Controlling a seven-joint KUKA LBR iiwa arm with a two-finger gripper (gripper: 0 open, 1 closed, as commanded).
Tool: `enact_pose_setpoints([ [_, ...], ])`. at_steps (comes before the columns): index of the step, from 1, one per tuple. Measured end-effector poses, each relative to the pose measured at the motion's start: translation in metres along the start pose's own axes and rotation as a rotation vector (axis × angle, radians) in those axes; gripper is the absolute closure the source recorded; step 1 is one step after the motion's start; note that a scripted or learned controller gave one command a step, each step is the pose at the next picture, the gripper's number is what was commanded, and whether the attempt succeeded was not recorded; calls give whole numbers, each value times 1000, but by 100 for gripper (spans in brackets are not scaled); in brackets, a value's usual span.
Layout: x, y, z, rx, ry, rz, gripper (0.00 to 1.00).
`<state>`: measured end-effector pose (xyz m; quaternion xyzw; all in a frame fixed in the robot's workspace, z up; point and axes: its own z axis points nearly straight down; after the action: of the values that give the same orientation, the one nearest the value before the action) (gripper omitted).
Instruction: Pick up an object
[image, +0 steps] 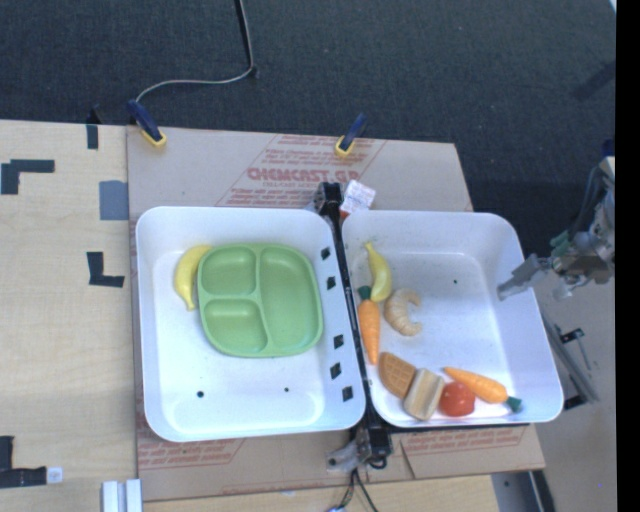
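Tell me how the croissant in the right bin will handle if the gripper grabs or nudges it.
The croissant looks like moulded toy food, so it is probably stiff and light. Its curved, bumpy shape may slip or twist between two fingers unless gripped across the middle. It lies flat in the right bin, close to the banana and carrot, so a push would likely slide it into them rather than roll it.

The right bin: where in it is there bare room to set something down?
Bare floor spans the right bin's upper middle and right side, beyond the croissant. It is crowded along the divider, with banana and carrot, and across the front edge by the tomato.
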<state>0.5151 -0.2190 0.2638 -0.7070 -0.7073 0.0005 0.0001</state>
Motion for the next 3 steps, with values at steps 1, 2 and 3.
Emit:
enact_pose_setpoints([
  [1, 75, 58, 129, 3, 2, -1, 0],
  [2, 127, 131, 132, 0, 1, -2, 0],
  [3, 122, 129, 178, -2, 0, -1, 0],
])
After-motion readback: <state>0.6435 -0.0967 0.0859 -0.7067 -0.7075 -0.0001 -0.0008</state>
